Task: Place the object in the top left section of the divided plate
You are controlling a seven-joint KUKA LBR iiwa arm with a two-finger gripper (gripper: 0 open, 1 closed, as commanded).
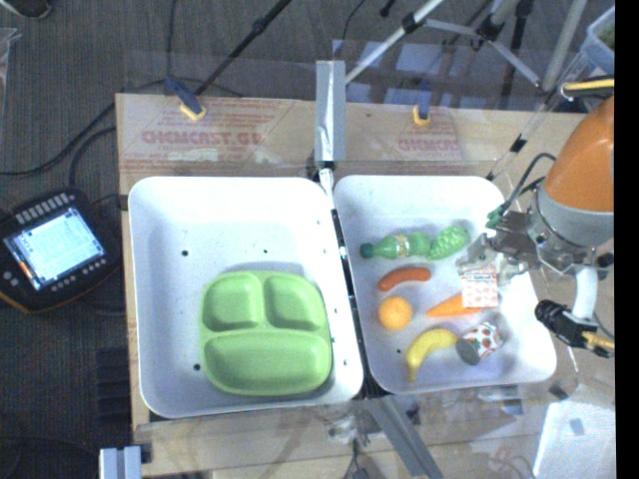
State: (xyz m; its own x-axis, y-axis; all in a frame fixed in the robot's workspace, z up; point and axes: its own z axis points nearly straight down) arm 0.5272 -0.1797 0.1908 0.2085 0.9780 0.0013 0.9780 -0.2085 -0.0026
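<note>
1. Finding the end effector over the far right part of the right bin. Cannot tell how far open it is, and cannot make out anything held in it.
2. Judging which thing is meant from nearness alone, since the task names none. Nearest: a small white and red packet, lying just to the near-left of the end effector on the bin floor.
3. Noting the neighbours that crowd that pick:
   - a carrot touching or just beside the packet on its near-left, long axis running left to right and a little slanted;
   - a grey and red lump nearer still;
   - a banana, an orange, a sausage and a green bottle further left.
4. Placing the goal: a green plate in the left bin, well apart from the end effector, across the wall between the bins.
5. Picking out the far-left section, the smaller hollow on the plate's far side, furthest from the arm.
6. Reading the coming move as a short drop to the near-left for the grasp, then a long carry leftward over the divide.
</note>
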